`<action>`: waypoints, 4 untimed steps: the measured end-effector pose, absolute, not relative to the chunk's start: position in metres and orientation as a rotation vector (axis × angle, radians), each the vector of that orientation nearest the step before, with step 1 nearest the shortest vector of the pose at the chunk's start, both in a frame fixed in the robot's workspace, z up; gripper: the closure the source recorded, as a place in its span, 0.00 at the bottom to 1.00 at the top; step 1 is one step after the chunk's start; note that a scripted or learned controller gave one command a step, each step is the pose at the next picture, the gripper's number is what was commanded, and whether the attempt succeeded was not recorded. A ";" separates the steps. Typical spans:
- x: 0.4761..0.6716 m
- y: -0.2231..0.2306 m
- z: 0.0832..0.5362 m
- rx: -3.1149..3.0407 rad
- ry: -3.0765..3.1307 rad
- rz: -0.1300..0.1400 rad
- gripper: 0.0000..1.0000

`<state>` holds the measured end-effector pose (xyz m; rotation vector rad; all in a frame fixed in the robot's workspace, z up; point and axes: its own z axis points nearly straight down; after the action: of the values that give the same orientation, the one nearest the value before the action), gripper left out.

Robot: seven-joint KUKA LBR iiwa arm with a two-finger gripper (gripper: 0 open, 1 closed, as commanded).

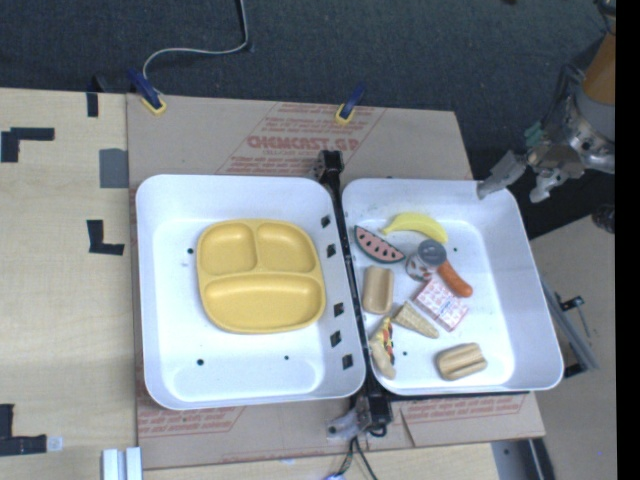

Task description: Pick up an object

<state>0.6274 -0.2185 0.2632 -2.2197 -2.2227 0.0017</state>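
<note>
The right bin (pixel 520 268) holds several toy foods: a yellow banana (pixel 415 226), a watermelon slice (pixel 378 245), a grey round piece (pixel 432 253), an orange sausage (pixel 456 281), a pink checked packet (pixel 441 304), a tan block (pixel 377 289), a sandwich wedge (pixel 413 320), a hot dog (pixel 382 349) and a bread roll (pixel 460 360). My gripper (pixel 518 181) hangs above the bin's far right corner, open, with nothing between its fingers. It is well apart from the food.
The left bin (pixel 165 268) holds a yellow divided plate (pixel 262 275). A black hinge strip (pixel 340 268) runs between the bins. Yellow clamps (pixel 148 95) hold the cardboard sheet at the back. A cable (pixel 200 50) lies on the dark floor.
</note>
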 end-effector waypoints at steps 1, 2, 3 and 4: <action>0.618 -0.200 0.088 -2.219 -2.226 -0.001 0.00; 0.639 -0.149 0.086 -2.221 -2.227 -0.004 0.00; 0.666 -0.110 0.085 -2.220 -2.225 -0.002 0.00; 0.661 -0.113 0.092 -2.208 -2.218 0.028 1.00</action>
<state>0.6609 -0.1133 0.0921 -2.2077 -2.2175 0.0275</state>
